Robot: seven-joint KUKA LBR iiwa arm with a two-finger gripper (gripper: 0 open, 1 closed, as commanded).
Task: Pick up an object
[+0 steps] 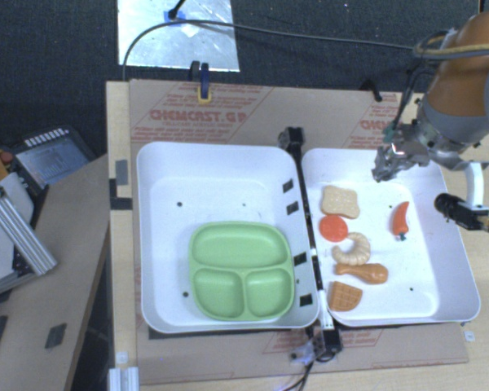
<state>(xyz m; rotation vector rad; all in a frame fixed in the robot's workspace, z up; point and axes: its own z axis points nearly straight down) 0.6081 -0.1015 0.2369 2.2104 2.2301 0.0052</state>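
Note:
The right bin (pixel 440 287) holds several toy foods: a beige bread slice (pixel 340 201), a red tomato slice (pixel 334 228), a pale shrimp (pixel 354 248), an orange chicken drumstick (pixel 365 273), a waffle piece (pixel 345 296) and a red chili pepper (pixel 401 218). My gripper (pixel 385 168) hangs over the bin's far part, up and right of the bread and above the chili. Nothing shows between its fingers.
The left bin (pixel 171 177) carries a green three-compartment plate (pixel 241 270). A black divider clip strip (pixel 306 235) runs between the bins. Cables cross above the bench at the back. A black fitting (pixel 456 208) sits at the right bin's right rim.

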